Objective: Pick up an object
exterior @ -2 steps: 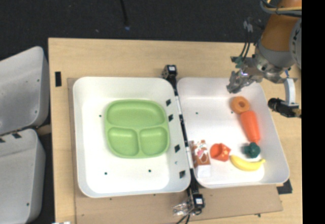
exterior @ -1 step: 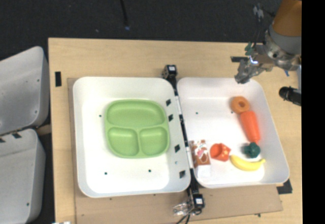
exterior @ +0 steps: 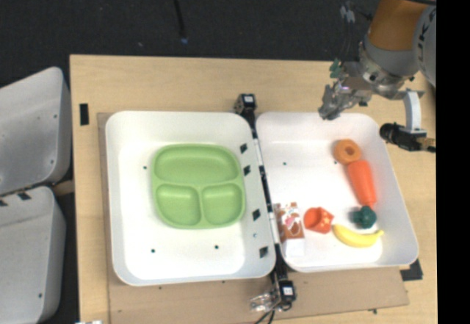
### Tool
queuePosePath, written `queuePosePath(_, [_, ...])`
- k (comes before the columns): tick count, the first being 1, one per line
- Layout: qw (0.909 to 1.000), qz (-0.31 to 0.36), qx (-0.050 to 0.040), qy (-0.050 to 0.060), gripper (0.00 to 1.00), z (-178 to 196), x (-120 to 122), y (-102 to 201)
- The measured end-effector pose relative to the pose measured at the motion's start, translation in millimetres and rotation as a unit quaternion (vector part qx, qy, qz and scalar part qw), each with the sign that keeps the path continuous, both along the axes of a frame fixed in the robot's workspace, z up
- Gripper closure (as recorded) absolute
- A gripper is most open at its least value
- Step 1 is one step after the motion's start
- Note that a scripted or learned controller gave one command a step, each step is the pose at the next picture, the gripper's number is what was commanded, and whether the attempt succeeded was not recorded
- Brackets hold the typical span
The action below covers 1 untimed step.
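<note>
While the hand [exterior: 332,111] hovered at the bin's far rim, grip state indiscernible, the carrot [exterior: 360,177] lay just below it, unclaimed.

Toy carrot [exterior: 361,180] beside banana [exterior: 357,236]

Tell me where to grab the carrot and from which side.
Grip the carrot across the middle of its orange body, coming straight down from above. It lies flat in the right bin, long axis running roughly away from the camera, so the fingers should close across its narrow width. Its sides look clear mid-body; near its lower tip the green top and banana crowd it. The gripper hangs above the bin's far edge.
</note>
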<state>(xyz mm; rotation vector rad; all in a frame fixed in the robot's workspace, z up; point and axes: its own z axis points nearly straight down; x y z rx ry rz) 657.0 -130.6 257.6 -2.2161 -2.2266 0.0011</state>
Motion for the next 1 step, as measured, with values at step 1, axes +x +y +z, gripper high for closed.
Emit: queuePosePath(1, [1.0,0.0,0.0005,0.0,1.0,-0.9,6.5,46.7])
